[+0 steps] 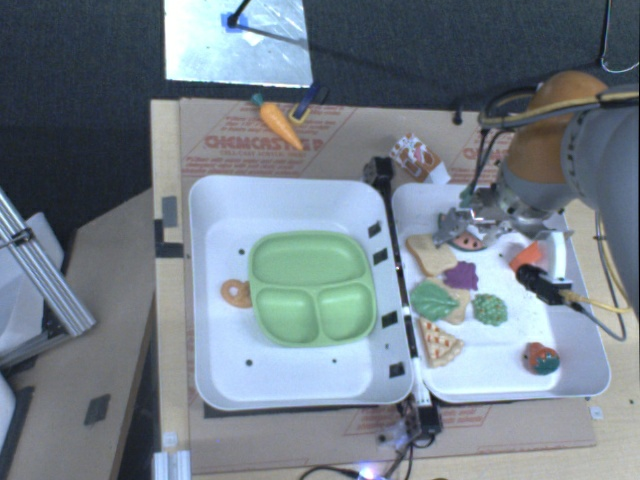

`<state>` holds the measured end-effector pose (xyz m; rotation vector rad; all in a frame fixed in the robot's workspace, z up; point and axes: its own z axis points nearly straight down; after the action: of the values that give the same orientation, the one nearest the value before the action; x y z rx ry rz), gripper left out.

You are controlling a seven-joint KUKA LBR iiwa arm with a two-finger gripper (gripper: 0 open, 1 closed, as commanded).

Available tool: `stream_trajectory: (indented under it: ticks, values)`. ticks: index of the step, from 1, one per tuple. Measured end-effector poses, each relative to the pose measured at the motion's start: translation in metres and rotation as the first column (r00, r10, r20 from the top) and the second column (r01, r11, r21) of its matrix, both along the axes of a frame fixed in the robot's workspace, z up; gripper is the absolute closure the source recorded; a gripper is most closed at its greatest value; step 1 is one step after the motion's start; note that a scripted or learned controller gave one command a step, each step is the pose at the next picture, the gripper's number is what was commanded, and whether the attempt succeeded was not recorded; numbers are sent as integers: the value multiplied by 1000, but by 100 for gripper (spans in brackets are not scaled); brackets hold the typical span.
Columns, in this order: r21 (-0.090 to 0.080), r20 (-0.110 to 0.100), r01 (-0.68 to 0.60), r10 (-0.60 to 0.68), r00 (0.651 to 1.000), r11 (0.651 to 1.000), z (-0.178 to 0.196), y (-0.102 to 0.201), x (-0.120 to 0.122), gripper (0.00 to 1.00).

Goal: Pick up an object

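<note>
The metal pincer [468,224] is poised over a red watermelon-slice toy [466,239]; its opening cannot be told. A centred descent toward six o'clock is advised.

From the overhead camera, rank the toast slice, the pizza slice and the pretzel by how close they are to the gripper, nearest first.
Measured from the gripper:
1. Toast slice, right bin, just below-left of it.
2. Pizza slice, right bin's near-left corner.
3. Pretzel, left bin, beside the green tray.
</note>
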<state>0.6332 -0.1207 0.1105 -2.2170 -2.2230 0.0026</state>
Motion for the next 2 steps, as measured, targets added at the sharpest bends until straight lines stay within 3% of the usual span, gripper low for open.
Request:
stream_trajectory:
  ticks: [1, 2]
  values:
    - [1, 7, 1, -1, 1000, 1000, -24, 0, 2, 0]
    - [-2, 19, -2, 2, 1000, 1000, -9, 0, 5, 100]
